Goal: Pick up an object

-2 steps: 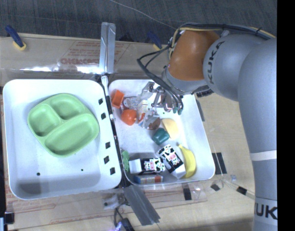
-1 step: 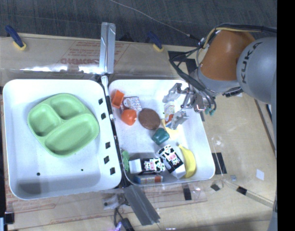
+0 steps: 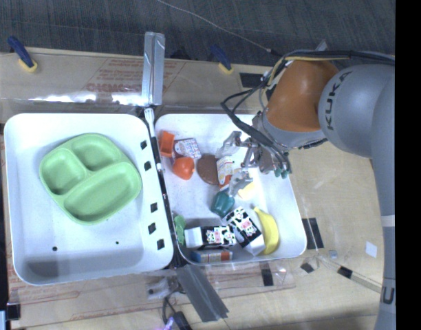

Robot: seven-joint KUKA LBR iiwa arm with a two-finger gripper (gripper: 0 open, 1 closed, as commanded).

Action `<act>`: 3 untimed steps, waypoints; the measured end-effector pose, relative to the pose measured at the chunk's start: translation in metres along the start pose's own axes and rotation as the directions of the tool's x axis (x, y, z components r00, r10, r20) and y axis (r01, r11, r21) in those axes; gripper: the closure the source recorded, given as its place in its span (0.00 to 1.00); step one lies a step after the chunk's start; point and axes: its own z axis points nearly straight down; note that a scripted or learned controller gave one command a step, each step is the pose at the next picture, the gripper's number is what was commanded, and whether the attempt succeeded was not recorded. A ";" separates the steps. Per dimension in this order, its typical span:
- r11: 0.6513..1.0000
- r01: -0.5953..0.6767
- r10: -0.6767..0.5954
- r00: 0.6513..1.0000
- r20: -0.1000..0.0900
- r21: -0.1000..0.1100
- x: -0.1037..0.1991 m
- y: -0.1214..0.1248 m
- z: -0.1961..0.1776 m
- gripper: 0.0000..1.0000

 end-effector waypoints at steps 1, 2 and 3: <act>0.992 -0.123 0.123 0.992 -0.001 -0.002 0.013 0.038 0.013 0.00; 0.999 0.036 -0.036 0.999 -0.014 -0.006 0.010 0.084 0.018 0.00; 0.999 0.046 -0.046 0.999 -0.013 -0.004 0.051 0.023 0.019 0.00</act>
